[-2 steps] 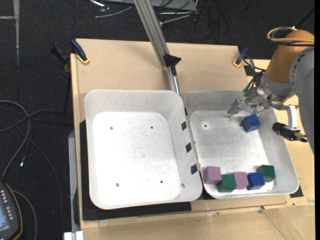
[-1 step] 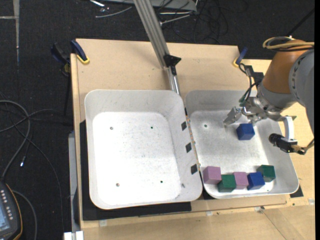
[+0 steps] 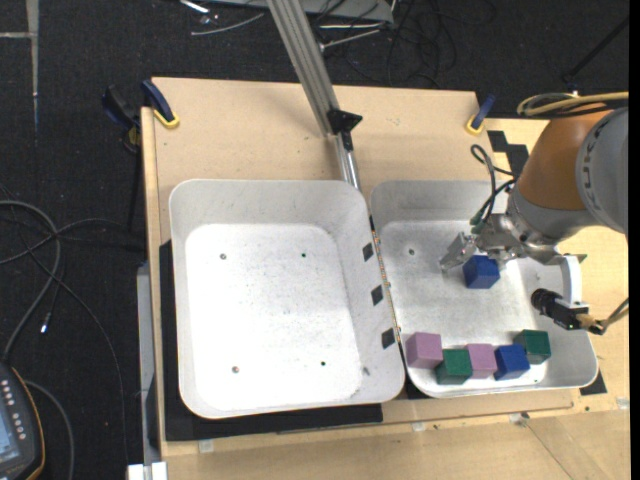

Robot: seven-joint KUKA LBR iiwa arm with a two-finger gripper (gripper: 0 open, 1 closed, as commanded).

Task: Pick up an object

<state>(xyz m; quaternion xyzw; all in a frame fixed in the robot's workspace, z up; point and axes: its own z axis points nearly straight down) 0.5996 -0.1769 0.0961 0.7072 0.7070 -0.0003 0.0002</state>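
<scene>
Over the right bin (image 3: pixel 560 373) the gripper (image 3: pixel 470 253) hovers against a blue cube (image 3: pixel 481 271), grip state impossible to tell, and an off-centre close could knock it away.

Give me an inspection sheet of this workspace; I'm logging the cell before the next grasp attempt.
Surface: wooden bench bearing left bin and right bin, side by side.
Job's things: blue block at the gripper; purple, green, pink, blue and green blocks in a row along the right bin's near edge.
Clutter: nothing seen.
Gripper: gripper low in the right bin, touching the blue block; grasp unclear.
Cables: black cables on the floor.
Surroundings: metal pole, clamps at bench corners.
</scene>
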